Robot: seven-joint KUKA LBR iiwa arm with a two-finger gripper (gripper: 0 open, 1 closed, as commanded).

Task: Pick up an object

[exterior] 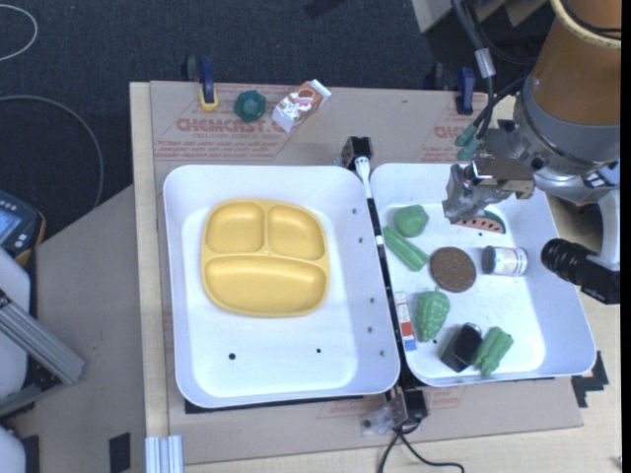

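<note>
The right bin [552, 343] holds several small things. There is a round green piece [410, 220], a long green piece [405, 251], a brown disc [454, 268], a small white jar [505, 260] and a watermelon slice [487, 225]. Nearer the front lie a bumpy green piece [431, 313], a black block [460, 347] and another green piece [494, 350]. My gripper [465, 208] hangs low over the back of this bin, just left of the watermelon slice and right of the round green piece. I see nothing held in it.
The left bin [187, 294] holds a yellow divided plate [264, 257]. A thin red, white and blue stick [404, 321] lies by the divider. Behind the bins on the board sit a dark green lump [250, 104] and a white and orange packet [300, 104].
</note>
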